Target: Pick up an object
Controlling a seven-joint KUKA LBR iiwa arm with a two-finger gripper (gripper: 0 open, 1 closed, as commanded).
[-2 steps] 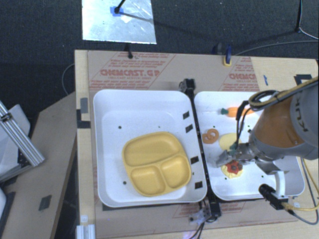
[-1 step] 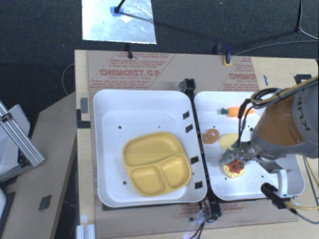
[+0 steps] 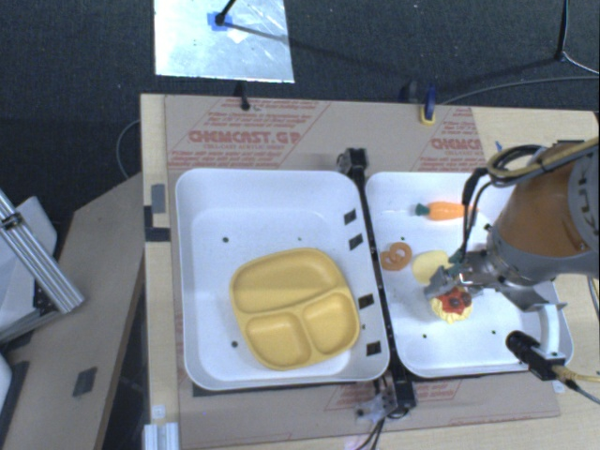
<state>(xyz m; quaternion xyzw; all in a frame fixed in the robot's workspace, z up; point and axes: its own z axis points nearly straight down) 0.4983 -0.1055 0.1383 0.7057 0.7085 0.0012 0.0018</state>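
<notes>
Two white bins (image 3: 281, 190) of smooth, faintly speckled plastic sit on a matt brown, paper-faced surface (image 3: 281, 129) printed in red, the left holding a satiny yellow plastic tray (image 3: 292, 306); beyond lie a dull reflective metal sheet (image 3: 223, 28) and dark carpet-like floor (image 3: 75, 54).

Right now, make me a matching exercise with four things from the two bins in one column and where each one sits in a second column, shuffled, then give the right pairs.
Things:
1. yellow divided tray
2. toy carrot
3. orange ring
4. red and yellow toy

Places:
A. under the gripper
B. far side of the right bin
C. left bin
D. right bin, near the divider

Pairs: 1-C, 2-B, 3-D, 4-A
</notes>
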